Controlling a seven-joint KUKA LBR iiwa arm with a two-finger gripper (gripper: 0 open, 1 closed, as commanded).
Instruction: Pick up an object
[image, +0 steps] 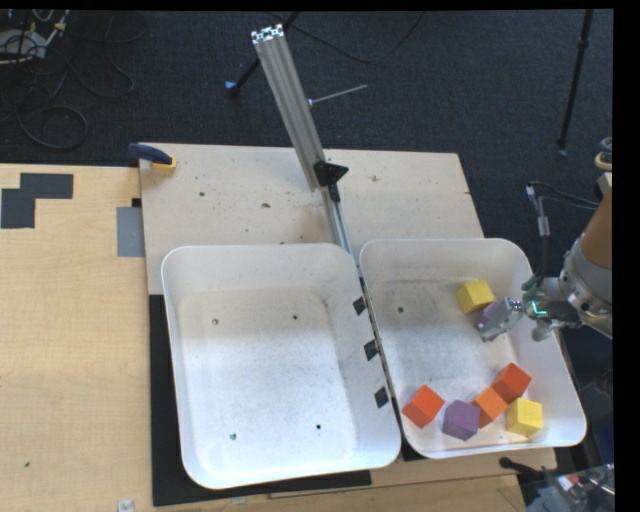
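Observation:
The right bin (440, 262) holds several blocks. A yellow cube (475, 295) lies near its far right side. Along the near edge sit an orange cube (423, 405), a purple cube (461, 419), a small orange block (490, 402), a red-orange block (512, 381) and a yellow block (525, 416). My gripper (493, 320) reaches in over the bin's right rim, low, just right of and below the yellow cube. Its tip looks greyish-purple; whether something is in it is unclear.
The left bin (200, 290) sits beside the right one, with a divider bearing black clips (368, 348) between them. A slanted metal pole (300, 120) rises behind the bins. A blue-and-yellow clamp (152, 156) lies at the bench's far left corner.

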